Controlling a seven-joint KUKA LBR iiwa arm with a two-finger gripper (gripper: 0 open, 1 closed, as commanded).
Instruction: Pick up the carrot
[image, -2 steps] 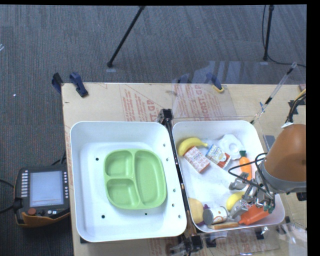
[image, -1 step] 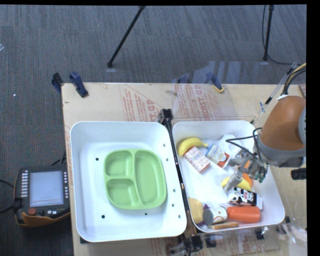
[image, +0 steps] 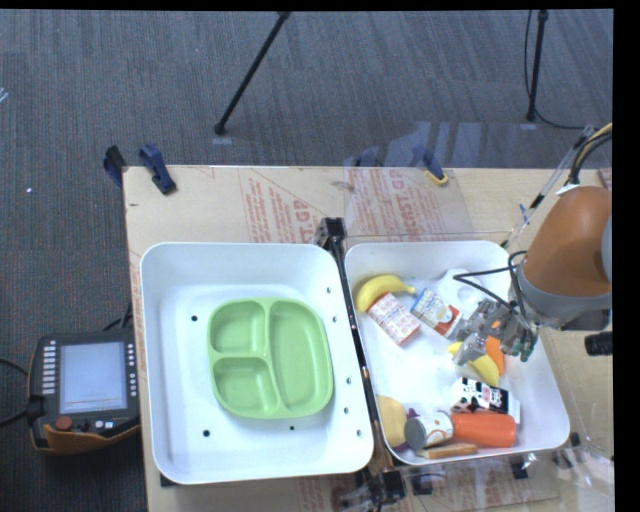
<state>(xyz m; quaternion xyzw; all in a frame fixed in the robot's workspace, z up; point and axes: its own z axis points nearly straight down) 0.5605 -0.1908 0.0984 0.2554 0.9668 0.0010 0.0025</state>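
Observation:
In the right bin (image: 400, 380) my gripper (image: 497, 333) hangs low near the right wall, under the grey wrist with its orange band. Directly below it a small orange piece (image: 494, 353) shows against a yellow item (image: 482, 368); I cannot tell whether this piece is the carrot or whether it is gripped. A longer orange, carrot-like object (image: 486, 430) lies along the bin's front wall, apart from the gripper.
The right bin also holds a banana (image: 380, 290), two small snack packets (image: 393, 318) (image: 435, 310), a black-and-white carton (image: 486, 398) and a can (image: 430, 430). The left bin (image: 180, 300) holds a green divided plate (image: 270, 358). A teach pendant (image: 88, 385) lies left of the bench.

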